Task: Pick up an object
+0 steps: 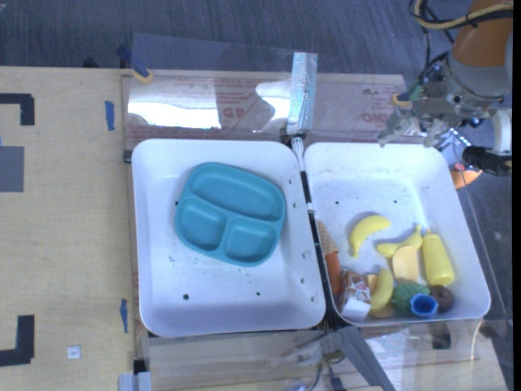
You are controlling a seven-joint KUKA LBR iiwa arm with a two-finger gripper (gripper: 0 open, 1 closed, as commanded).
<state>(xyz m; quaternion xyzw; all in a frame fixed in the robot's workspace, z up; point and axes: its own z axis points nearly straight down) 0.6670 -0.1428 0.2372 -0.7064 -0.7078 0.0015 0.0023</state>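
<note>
My gripper [413, 133] hangs above the far rim of the right bin [358, 177], its fingers spread and nothing between them. Well below it, toward the bin's near right corner, lie several toy foods: a yellow banana [369, 230], a yellow bottle [437, 259], a pale yellow wedge [404, 261], a second banana [381, 290], green broccoli [404, 294], a small blue cup [422, 304], an orange carrot [332, 269] and a white can [355, 296]. The gripper touches none of them.
The left bin [155, 243] holds a blue divided plate [230, 213]. A clear panel with a taped metal strip [303, 92] stands behind the bins. The far half of the right bin is bare white floor. Wooden bench lies to the left.
</note>
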